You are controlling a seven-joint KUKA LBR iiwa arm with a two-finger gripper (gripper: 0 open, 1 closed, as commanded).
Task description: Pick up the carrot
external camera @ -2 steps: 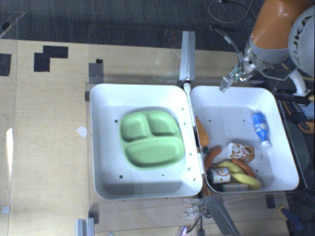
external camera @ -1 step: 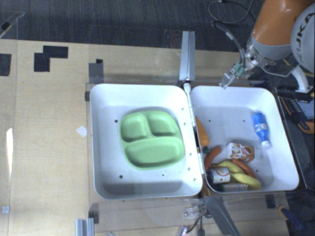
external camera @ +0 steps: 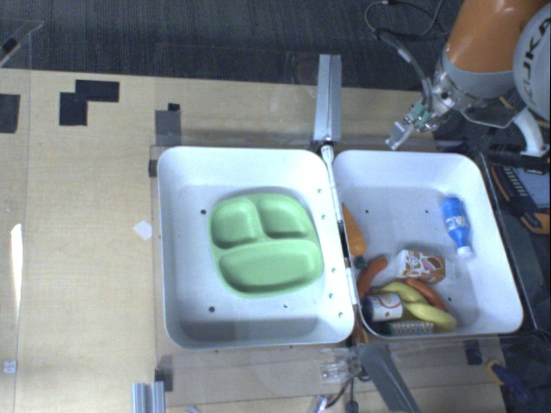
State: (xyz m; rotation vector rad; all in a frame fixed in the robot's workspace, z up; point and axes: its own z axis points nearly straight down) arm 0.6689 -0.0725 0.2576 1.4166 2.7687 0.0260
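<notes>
1. At 3 o'clock from the divider, the right bin (external camera: 482,188) is holding all the loose items; the left bin (external camera: 172,231) at 9 o'clock is carrying just a green sectioned plate (external camera: 265,241).
2. The arm (external camera: 499,24) is sitting at about 1 o'clock of the right bin, up past its far rim and outside the walls. The gripper (external camera: 411,127) is pointing down-left over the bench just beyond that rim. Finger state: can't tell at this angle and size. Nothing is showing between them.
3. The food pile is crowding the right bin's 7 o'clock corner: banana (external camera: 426,308), a red sausage-shaped piece (external camera: 372,274), a printed packet (external camera: 420,265), a small can (external camera: 383,310). A blue bottle (external camera: 456,224) is lying apart at 3 o'clock.
4. The carrot (external camera: 351,231) is lying hard against the right bin's 9 o'clock wall, right beside the divider, well apart from the gripper.
5. Key relation: the carrot is sitting at roughly 7 o'clock from the gripper, across the far half of the bin. Its long axis is running 12-to-6, parallel to the wall, with the lower end nearing the red piece.
6. Judgement: fingers likely need to be closing across the short axis, 3-to-9. The wall is leaving little room for the wall-side finger; that's looking like the main risk.
</notes>
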